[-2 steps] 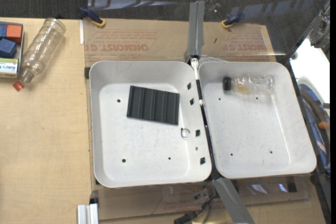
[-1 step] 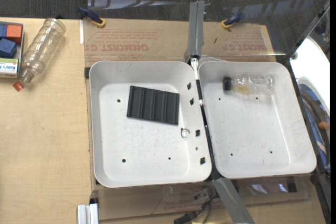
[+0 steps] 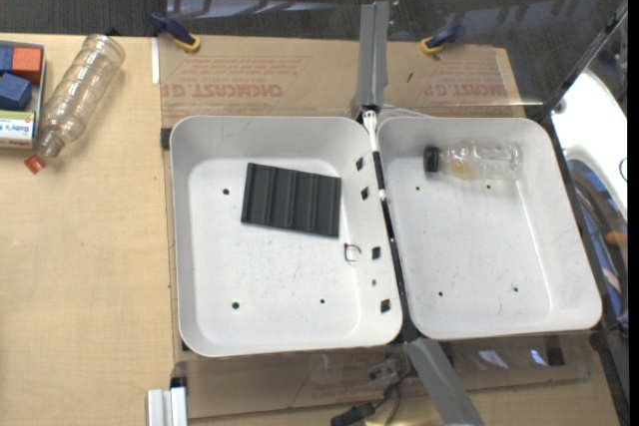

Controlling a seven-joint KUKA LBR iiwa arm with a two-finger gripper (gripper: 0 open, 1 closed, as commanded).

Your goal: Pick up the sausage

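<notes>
Two shallow white bins sit side by side on the bench. In the left bin a dark grey ribbed rectangular slab lies flat, left of centre. A small wire loop rests near that bin's right wall. In the right bin a small clear plastic bottle with a black cap lies on its side close to the far wall.
A large clear plastic bottle with a red cap lies on the wooden table at the left, beside a box of blue and orange blocks. Cardboard lies behind the bins, held by clamps. A grey metal bar runs between the bins.
</notes>
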